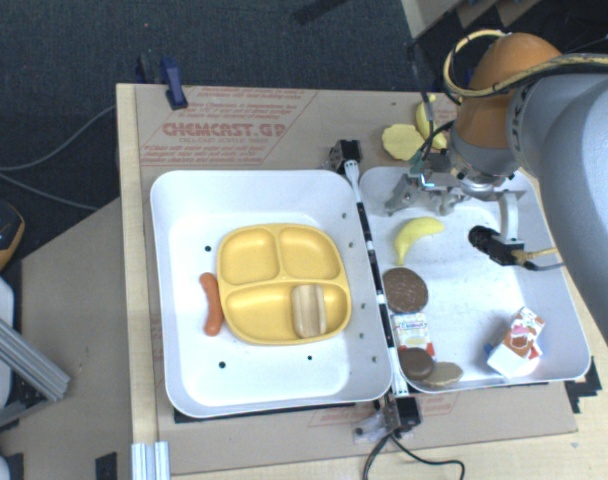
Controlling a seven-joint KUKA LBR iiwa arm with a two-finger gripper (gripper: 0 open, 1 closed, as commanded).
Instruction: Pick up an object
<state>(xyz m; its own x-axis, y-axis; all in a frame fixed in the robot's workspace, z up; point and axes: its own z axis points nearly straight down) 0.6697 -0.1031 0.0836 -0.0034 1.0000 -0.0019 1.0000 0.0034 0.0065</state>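
Yellow banana piece (pixel 418 236) just below the jaws (pixel 425 194), apart.

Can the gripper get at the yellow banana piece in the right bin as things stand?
Probably yes. The banana piece lies apart from the other items, uncovered, just below the gripper, and the brown round cookie sits well clear of it.

A brown cardboard sheet (pixel 224 118) printed with red lettering covers the bench beneath the bins. A blue clip (pixel 172 82) sits on its edge at 11 o'clock. Black cables (pixel 44 158) cross the dark carpet (pixel 134 18) at 9 o'clock, and an aluminium rail (pixel 24 353) lies at 8 o'clock.
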